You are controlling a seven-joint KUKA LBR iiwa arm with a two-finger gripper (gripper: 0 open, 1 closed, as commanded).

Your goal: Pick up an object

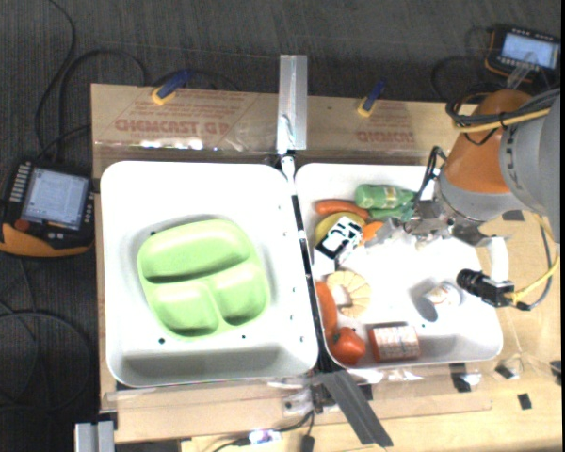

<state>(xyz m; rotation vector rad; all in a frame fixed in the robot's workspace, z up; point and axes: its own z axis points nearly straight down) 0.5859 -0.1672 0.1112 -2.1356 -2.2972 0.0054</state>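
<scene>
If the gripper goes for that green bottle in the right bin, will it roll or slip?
The green bottle lies on its side and looks rounded, so a push would probably roll it. Its surface looks smooth, so it may slip. The carrot beside it may block rolling.

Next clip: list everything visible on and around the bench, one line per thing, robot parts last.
Bins: 2, white, side by side on the bench.
Divided tray: 1, green, in the left bin.
Green packet: 1, right bin, far side.
Carrot-like piece: 1, orange, right bin, far side.
Black-and-white item: 1, right bin.
Round ridged item: 1, tan, right bin.
Red-brown can: 1, right bin, near edge.
Handheld screens: 2, orange-edged, left and top right.
Clamps: 2, blue-yellow, far edge.
Arm: grey, orange band.
Gripper: over right bin.
</scene>
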